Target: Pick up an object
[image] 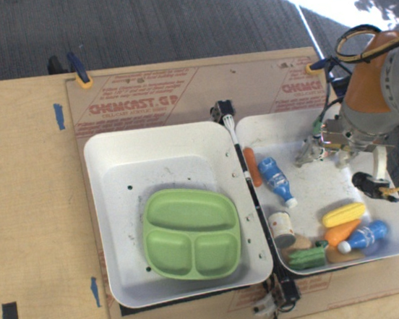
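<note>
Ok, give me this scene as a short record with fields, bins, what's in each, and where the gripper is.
left bin: holds a green divided plate
right bin: holds a blue bottle lying near the divider, a yellow toy corn, an orange toy carrot, a second blue bottle, a green toy vegetable, a small beige cup
gripper: over the right bin's upper part, nothing seen between its fingers
arm: enters from the right

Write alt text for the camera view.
A grey arm's gripper hangs over the right bin, which holds bottles, a banana and a carrot. The left bin holds a green tray.
</note>
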### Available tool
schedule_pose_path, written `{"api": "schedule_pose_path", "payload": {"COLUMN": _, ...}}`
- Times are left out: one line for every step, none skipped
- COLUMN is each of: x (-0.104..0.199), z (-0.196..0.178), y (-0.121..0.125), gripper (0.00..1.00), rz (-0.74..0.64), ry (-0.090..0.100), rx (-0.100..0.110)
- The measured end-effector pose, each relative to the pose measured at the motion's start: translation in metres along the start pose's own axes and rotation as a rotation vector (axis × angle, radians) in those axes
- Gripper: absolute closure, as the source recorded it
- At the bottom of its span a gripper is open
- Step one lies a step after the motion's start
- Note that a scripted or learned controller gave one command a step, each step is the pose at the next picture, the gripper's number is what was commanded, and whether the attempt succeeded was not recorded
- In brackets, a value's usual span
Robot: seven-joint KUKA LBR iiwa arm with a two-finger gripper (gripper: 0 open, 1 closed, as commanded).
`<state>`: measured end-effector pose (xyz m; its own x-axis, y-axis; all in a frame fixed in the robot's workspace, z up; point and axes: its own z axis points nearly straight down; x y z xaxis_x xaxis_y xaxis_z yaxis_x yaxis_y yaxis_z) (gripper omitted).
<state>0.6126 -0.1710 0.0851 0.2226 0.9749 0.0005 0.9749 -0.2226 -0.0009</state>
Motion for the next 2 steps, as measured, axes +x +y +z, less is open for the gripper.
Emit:
{"api": "schedule_pose_path", "payload": {"x": -0.001, "z": 0.000, "y": 0.024, "gripper": 0.00, "rz": -0.308, "ry": 0.003, "rx": 0.011}}
{"api": "schedule_pose_path", "payload": {"x": 0.070, "z": 0.000, "y": 0.011, "gripper": 0.00, "rz": -0.170, "ry": 0.002, "rx": 0.002}}
